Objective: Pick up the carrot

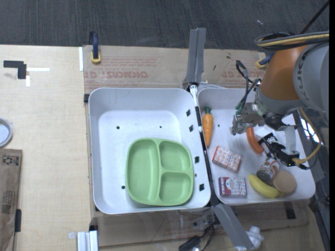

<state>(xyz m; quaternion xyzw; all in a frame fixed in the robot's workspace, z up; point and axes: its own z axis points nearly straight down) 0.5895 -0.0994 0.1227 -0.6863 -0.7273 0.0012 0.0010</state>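
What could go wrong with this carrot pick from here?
The carrot lies tight against the right bin's left wall, so one finger may hit the wall instead of sliding beside it. The gripper hangs closer to the sausage than to the carrot, so a descent here would likely miss the carrot.

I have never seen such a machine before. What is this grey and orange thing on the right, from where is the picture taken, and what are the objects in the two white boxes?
It is a robot arm with a small two-finger gripper at its end. The picture comes from one fixed camera above the bench, looking down at a slant.

The left bin contains a green divided plate. The right bin contains toy food: a carrot by its left wall, a sausage, two small boxes, a banana, a can and a brown egg-like thing.

The gripper hovers in the right bin, right of the carrot, which lies untouched.
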